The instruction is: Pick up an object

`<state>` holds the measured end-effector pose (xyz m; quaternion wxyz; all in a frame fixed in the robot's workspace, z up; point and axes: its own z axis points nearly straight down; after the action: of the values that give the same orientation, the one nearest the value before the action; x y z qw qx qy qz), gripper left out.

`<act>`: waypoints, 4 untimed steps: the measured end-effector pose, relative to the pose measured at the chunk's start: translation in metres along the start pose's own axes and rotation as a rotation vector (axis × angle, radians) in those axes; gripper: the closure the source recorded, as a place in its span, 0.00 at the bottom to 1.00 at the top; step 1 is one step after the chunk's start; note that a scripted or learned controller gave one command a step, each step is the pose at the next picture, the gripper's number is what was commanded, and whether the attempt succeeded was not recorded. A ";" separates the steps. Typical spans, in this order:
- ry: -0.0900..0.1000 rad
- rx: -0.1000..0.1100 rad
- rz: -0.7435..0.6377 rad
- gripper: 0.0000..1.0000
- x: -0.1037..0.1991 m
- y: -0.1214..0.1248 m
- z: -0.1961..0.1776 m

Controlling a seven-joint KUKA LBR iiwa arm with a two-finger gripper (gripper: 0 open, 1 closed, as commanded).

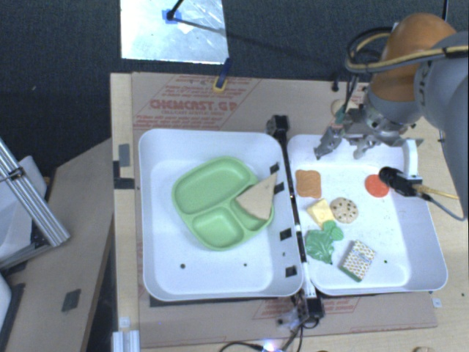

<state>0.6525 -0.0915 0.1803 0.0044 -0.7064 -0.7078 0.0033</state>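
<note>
My gripper [340, 151] hovers over the far edge of the right bin [421, 233], its two fingers spread open with nothing between them. Below it in that bin lie a brown toast slice [308, 184], a yellow cheese piece [320, 212], a round cookie [344, 210], a red disc [376, 186], a green leafy piece [322, 242] and a small patterned box [357, 259]. The toast is the nearest of these, just down and left of the fingers.
The left bin [157, 196] holds a green divided plate [209, 196] with a tan wedge [258, 196] resting on its right rim. A black clip strip [289, 196] runs along the wall between the bins. A shiny sheet [174, 20] lies behind the bench.
</note>
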 end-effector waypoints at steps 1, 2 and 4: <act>-0.001 -0.012 -0.002 0.00 0.000 0.003 -0.007; -0.002 -0.010 -0.004 0.00 0.003 0.005 0.034; -0.002 -0.011 -0.005 0.00 0.006 0.006 0.096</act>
<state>0.6574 -0.0855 0.0842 -0.0001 -0.7047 -0.7095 0.0000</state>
